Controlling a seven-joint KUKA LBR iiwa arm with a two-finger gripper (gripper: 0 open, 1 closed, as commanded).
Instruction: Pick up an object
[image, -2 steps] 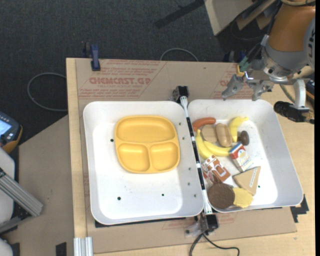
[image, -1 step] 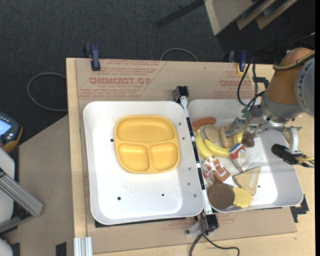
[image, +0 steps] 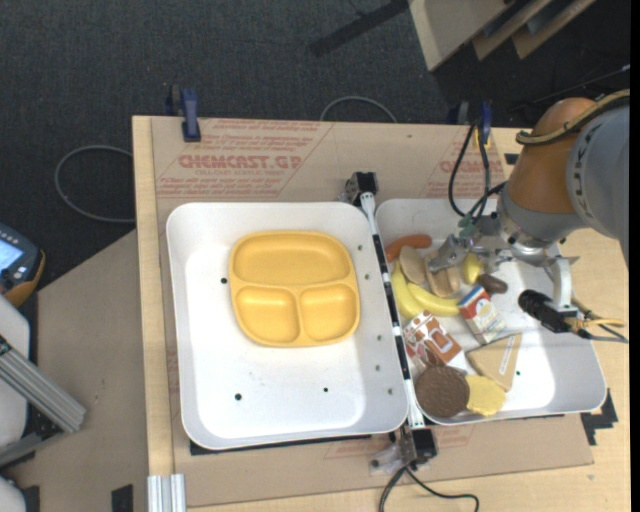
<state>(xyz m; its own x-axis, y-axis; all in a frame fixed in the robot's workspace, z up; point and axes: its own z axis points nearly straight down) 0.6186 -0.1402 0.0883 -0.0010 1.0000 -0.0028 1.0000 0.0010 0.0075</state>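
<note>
Nearest the camera, a brown round cookie (image: 442, 391) lies at the front of the right bin (image: 575, 395), with a banana (image: 420, 296) behind it among small packets. Over that clutter hangs the gripper (image: 468, 262); whether it pinches anything cannot be told. A clean pick calls for descending on one separate item, perhaps the banana. The left bin (image: 205, 370) holds a yellow divided tray (image: 295, 287). Several packets overlap, hard to identify.
</note>
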